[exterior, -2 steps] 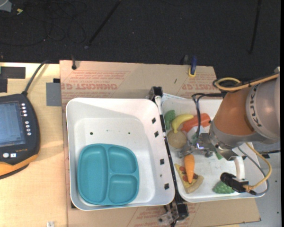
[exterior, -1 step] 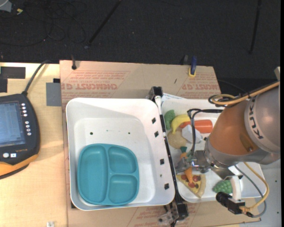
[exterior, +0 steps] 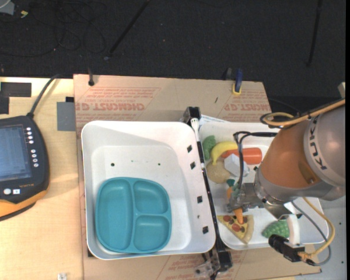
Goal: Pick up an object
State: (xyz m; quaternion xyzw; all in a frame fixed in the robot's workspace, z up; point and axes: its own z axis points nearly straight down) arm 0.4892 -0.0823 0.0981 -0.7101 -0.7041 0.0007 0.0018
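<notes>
The right bin (exterior: 228, 242) holds several toy foods: a yellow banana (exterior: 226, 149), a green piece (exterior: 208, 147), an orange-red block (exterior: 252, 155), a beige lump (exterior: 218, 172), a pizza slice (exterior: 237, 227) and a green broccoli-like piece (exterior: 277, 228). My gripper (exterior: 238, 200) hangs low inside this bin, just above the pizza slice and below the beige lump. The arm's orange band (exterior: 283, 156) covers the bin's right part. Small orange and green bits sit at the fingertips, but I cannot make out whether anything is gripped.
The left bin (exterior: 105, 139) carries a teal divided plate (exterior: 133, 214). A teach pendant (exterior: 11, 162) lies at the far left on the bench. Cables (exterior: 315, 247) trail near the right bin's front right corner. Cardboard (exterior: 163, 101) lies under both bins.
</notes>
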